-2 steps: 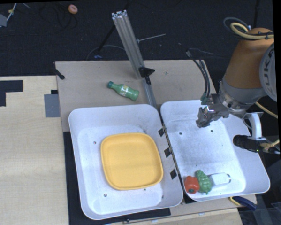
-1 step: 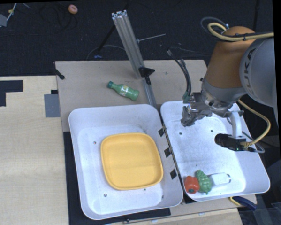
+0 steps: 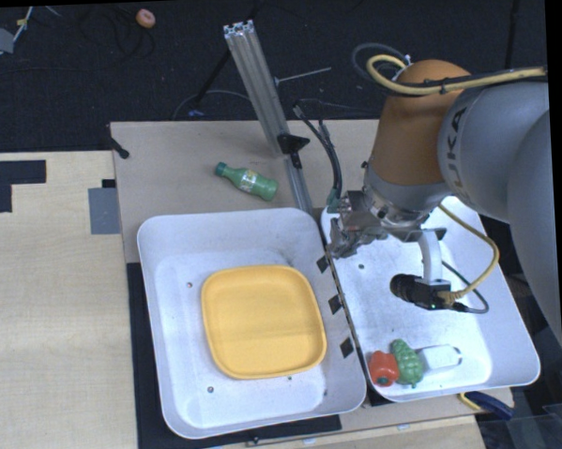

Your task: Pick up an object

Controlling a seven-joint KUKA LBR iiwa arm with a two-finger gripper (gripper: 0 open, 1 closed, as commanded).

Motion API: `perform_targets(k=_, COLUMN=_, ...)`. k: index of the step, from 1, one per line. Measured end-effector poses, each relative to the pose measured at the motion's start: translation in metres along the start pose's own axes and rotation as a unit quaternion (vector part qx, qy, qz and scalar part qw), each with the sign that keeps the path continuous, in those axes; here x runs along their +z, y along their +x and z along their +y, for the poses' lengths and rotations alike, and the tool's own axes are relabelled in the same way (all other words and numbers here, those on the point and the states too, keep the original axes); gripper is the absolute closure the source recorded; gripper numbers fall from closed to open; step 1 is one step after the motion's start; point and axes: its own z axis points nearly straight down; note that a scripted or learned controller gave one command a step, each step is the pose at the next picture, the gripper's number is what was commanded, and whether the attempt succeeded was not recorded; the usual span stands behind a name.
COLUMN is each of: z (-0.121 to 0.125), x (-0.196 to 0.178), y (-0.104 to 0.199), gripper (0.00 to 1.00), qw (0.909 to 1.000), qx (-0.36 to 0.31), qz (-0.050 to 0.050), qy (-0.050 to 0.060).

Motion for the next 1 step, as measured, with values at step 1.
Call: perform_targets(k=1, z=-0.0041, x=-0.0097, y=0.0451, gripper=1.0, qw=1.0, qx=0.0, qz=0.0, qy=-0.001)
